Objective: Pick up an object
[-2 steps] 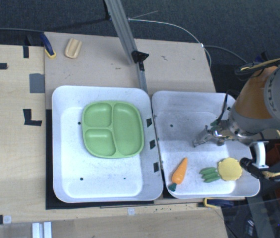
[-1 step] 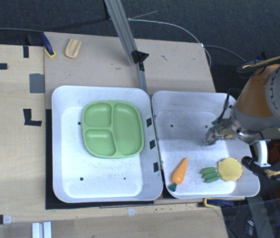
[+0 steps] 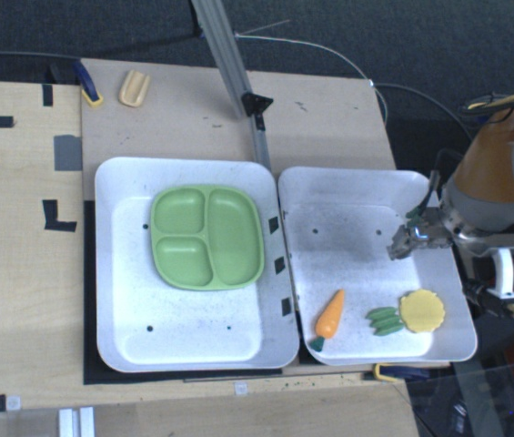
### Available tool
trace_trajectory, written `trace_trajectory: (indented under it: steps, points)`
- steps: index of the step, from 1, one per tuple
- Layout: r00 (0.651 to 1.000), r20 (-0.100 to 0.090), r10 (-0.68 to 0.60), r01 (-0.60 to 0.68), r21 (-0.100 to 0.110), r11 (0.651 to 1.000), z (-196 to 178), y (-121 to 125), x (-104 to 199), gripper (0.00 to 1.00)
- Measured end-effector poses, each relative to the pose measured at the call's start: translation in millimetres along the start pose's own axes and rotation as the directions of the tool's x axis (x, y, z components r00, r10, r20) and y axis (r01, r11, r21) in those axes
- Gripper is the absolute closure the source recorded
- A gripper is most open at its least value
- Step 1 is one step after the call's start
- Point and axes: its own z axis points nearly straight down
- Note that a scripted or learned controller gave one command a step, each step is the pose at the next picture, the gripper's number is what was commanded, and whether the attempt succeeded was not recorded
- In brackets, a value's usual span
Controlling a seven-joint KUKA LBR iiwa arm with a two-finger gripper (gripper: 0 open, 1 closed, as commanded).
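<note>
In the right bin an orange toy carrot lies near the front left corner. A yellow round toy with green leaves lies near the front right. My gripper hangs over the right side of this bin, above and behind the yellow toy, apart from both toys. Nothing shows between its fingers. The grey arm with its orange band reaches in from the right.
The left bin holds a green divided plate. A metal pole slants down to the gap between the bins. A small tan object lies on the bench at the back left.
</note>
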Motion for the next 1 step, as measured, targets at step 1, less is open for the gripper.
trace_trajectory:
  steps: [1]
  points:
    - [1.0, 0.001, -0.002, 0.002, -0.003, 1.0, -63.1, 4.1, 1.3, 1.0]
